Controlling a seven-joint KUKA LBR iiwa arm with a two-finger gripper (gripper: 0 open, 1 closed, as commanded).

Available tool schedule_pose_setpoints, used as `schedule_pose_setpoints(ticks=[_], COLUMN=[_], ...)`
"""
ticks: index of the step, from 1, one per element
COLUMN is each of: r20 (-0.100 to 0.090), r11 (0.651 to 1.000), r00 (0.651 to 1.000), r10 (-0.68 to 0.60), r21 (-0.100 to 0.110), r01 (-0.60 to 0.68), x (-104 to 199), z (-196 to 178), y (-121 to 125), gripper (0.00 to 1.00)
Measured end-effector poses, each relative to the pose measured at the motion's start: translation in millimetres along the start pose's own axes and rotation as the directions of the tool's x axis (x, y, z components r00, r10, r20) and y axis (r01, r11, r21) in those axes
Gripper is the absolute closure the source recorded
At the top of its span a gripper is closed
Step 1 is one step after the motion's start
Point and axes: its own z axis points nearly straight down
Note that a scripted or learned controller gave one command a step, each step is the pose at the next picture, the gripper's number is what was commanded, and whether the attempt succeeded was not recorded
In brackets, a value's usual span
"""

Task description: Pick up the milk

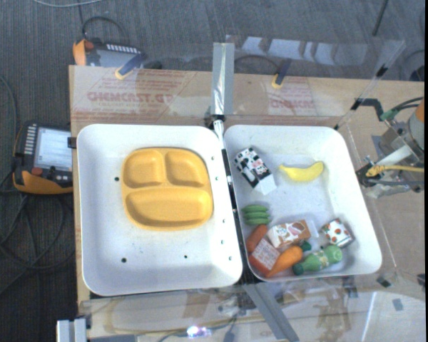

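Note:
The milk [252,167] is a small carton with a black-and-white cow pattern. It lies on its side in the right bin [349,191], near that bin's upper left corner and close to the wall between the two bins. Its white cap end points toward the lower right. Nothing touches it.
A yellow banana [302,171] lies right of the milk. Below it are a green vegetable [255,214], small food cartons [289,232], a carrot [289,259] and a red-and-white box [336,232]. The left bin [100,262] holds a yellow divided plate [168,188]. Brackets and cables [392,164] crowd the right edge.

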Motion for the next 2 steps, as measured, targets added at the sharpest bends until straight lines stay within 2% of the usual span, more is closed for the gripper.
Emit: schedule_pose_setpoints(ticks=[1, 2], r20=[-0.001, 0.009], r11=[0.983, 0.984], r00=[0.983, 0.984], r10=[0.185, 0.18], r21=[0.0, 0.001], r01=[-0.185, -0.18], x=[-27.6, -26.7], z=[-47.0, -52.7], y=[-10.8, -10.3], gripper=[1.0, 1.0])
